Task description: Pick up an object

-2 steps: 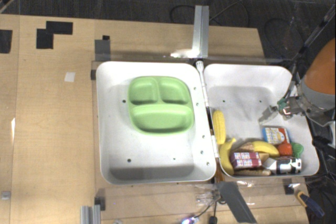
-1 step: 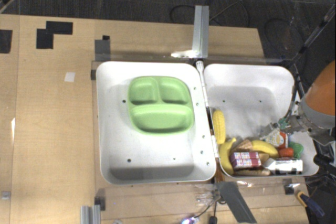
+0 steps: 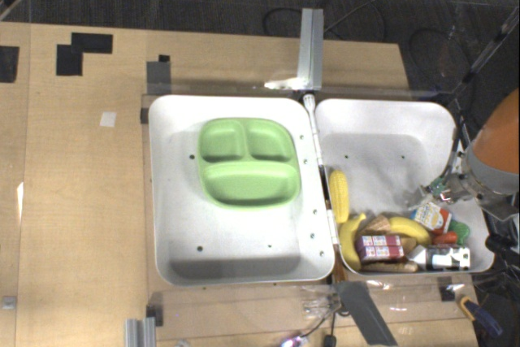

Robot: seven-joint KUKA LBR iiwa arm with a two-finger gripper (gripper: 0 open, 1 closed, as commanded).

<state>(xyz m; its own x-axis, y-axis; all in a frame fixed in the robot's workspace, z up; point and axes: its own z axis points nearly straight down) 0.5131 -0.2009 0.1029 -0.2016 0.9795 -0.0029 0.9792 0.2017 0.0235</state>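
The right bin (image 3: 382,134) holds a pile of toy food along its front edge. A yellow corn cob (image 3: 339,195) lies by the left wall, with a banana (image 3: 350,241) below it and a second banana (image 3: 408,228) across the pile. A brown box (image 3: 382,248) sits between the two bananas. At the right are a small white carton (image 3: 429,215), a red piece (image 3: 445,238), a green piece (image 3: 461,230) and a white bottle (image 3: 443,259). My gripper (image 3: 439,191) reaches in from the right and hangs just above the white carton, low by the bin's right wall. Nothing shows in its grasp.
A green divided plate (image 3: 248,162) lies in the left bin (image 3: 175,199). A metal post (image 3: 311,49) stands behind the wall shared by the bins. The arm's orange band (image 3: 497,144) sits over the right bin's right edge. The right bin's back half is bare white floor.
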